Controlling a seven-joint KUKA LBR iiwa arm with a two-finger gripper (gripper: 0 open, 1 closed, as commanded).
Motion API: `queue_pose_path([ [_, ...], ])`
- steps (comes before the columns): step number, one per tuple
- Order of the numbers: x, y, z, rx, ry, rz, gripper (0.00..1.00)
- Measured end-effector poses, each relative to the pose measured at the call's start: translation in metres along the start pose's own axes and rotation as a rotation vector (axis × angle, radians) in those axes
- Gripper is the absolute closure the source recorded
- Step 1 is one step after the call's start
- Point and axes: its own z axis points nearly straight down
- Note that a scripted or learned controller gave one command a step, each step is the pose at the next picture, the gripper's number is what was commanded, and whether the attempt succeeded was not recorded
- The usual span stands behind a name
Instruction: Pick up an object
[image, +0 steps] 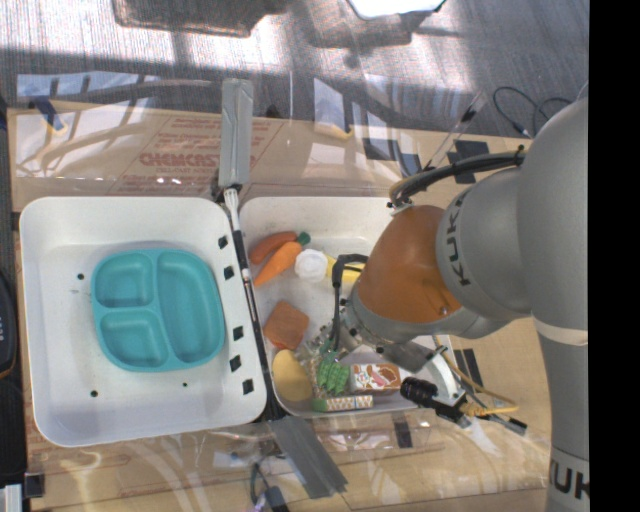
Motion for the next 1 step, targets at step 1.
queue_pose_path([
  [1, -0.0368, 0.0926, -0.1004, 0.000, -0.003, 0.232, 1.00],
])
